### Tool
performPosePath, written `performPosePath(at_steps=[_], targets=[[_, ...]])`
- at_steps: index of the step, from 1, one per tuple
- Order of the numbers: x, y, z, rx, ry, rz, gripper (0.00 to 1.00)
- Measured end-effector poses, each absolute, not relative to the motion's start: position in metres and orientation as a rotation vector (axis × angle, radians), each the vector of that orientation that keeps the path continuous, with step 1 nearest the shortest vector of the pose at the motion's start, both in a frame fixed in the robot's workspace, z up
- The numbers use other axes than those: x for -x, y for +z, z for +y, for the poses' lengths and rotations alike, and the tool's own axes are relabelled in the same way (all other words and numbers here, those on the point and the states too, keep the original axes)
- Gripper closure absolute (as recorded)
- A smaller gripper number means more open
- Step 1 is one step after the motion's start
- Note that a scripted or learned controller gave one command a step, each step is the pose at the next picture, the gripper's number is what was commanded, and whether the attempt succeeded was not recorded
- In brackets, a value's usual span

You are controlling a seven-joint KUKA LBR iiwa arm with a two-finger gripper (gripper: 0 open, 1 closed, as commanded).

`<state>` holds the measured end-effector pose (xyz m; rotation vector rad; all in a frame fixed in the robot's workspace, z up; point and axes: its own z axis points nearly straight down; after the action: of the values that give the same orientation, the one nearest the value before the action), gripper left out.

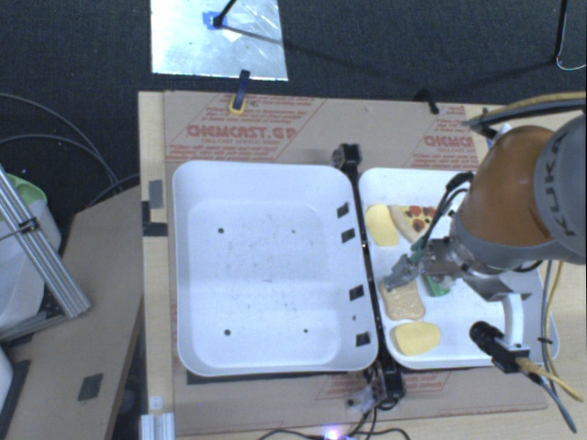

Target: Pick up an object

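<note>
A: Pincer (401,273) is seen low in the right bin (525,293), over the tan slab (404,301). Whether it is parted or closed cannot be told; nothing is seen held.

B: Target noted as the tan slab, lying flat on the bin floor near the left wall, just under the pincer tip. It is judged light, thin and probably stiff, like toy food. A hold across its narrow width is advised, since a flat piece may slide.

A: Other contents logged: a pale yellow piece (382,225) at the upper left, a pizza slice (415,216) beside it, a yellow round piece (416,338) near the front, and something green (436,285) partly hidden under the wrist.

B: Left bin (266,273) is recorded with a bare, speckled floor. Both bins sit on the cardboard-covered surface (303,126).
</note>
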<state>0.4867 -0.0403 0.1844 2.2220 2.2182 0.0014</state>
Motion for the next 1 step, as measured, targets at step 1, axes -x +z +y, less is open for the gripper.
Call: performPosePath(at_steps=[1], targets=[[-0.4923,0.19,-0.0309,-2.216,0.001,2.226,0.0]])
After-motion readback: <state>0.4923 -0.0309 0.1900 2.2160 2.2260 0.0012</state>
